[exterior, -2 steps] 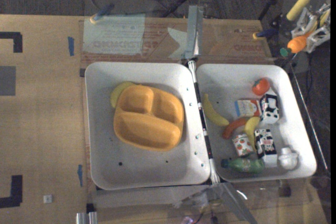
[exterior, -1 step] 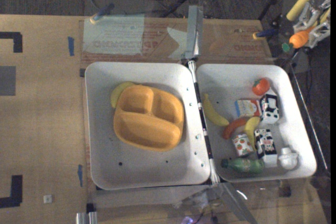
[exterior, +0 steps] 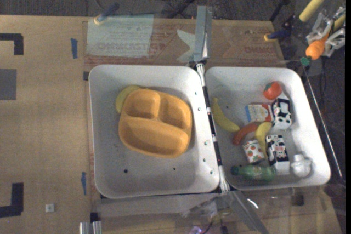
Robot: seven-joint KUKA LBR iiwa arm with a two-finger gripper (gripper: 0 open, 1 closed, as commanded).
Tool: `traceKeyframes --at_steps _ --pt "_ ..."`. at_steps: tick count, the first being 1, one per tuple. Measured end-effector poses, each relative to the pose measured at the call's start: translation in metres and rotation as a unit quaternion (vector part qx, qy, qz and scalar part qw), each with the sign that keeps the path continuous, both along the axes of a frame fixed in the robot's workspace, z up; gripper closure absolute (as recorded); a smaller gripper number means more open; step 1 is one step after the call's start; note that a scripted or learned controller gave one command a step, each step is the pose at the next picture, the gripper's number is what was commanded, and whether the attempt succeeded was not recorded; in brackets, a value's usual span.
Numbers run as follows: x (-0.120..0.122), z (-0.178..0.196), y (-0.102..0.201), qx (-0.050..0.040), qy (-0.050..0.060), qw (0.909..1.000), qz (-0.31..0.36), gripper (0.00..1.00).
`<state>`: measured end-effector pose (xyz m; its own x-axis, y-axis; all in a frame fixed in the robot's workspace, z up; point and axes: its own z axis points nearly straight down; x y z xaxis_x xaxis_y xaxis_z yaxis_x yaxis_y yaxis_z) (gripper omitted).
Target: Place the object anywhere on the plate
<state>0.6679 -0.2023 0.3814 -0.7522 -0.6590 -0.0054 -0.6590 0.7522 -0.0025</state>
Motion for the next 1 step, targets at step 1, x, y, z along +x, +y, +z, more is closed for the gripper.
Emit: traceKeyframes --at_steps 1 --pt "-0.0207 0.0518 -0.0201 -0.0017 -0.003 0.9946 0.104 1.00"
